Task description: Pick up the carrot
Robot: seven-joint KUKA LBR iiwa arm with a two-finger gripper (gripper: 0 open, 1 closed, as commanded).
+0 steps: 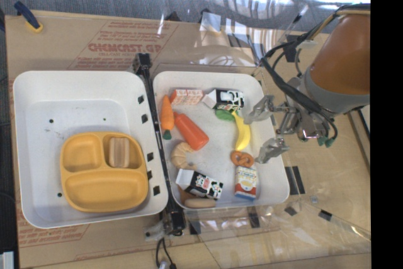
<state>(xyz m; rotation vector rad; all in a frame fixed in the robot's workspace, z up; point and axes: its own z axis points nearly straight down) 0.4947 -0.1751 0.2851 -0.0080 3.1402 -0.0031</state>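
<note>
camera view: hot dog (200,202) and milk carton (206,185) sit at the near edge of the right bin (274,181). carrot (167,115) lies at that bin's left wall, long axis running near-far, green top at the near end, just left of the orange bottle (191,131). gripper (266,130) hangs over the bin's right rim, fingers spread wide, nothing between them. carrot is well left of the fingers, across the banana (242,131).

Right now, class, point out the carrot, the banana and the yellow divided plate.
carrot (167,114): camera view, middle of its orange body.
banana (242,133): camera view, middle of its yellow curve.
yellow divided plate (101,189): camera view, floor of its large compartment.
</note>
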